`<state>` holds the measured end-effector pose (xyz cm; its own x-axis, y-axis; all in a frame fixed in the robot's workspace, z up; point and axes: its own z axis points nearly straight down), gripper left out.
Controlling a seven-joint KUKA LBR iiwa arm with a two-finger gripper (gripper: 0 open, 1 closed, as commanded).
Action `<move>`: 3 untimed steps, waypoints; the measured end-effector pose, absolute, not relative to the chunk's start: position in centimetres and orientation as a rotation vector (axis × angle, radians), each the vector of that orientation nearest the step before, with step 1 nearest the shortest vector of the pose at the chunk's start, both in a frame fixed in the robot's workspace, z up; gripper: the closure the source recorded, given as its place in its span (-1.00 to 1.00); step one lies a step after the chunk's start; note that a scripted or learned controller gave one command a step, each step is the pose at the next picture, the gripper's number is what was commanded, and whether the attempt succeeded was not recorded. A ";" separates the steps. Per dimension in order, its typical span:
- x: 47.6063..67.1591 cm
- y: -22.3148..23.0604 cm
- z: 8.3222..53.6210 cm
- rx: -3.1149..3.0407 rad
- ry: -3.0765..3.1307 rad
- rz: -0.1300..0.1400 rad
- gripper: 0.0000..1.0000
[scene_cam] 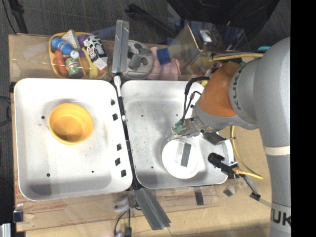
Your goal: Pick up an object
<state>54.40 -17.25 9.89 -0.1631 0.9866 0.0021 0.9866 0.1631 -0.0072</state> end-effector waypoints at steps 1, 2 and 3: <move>54.4 -17.2 9.9 -2.028 -2.391 0.007 -1.00; 51.3 -15.3 9.3 -1.945 -2.474 -0.002 -1.00; 51.6 -15.3 10.2 -1.939 -2.482 -0.004 1.00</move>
<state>51.61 -15.29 10.24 -0.2421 0.9703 -0.0044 0.9702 0.2421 0.0066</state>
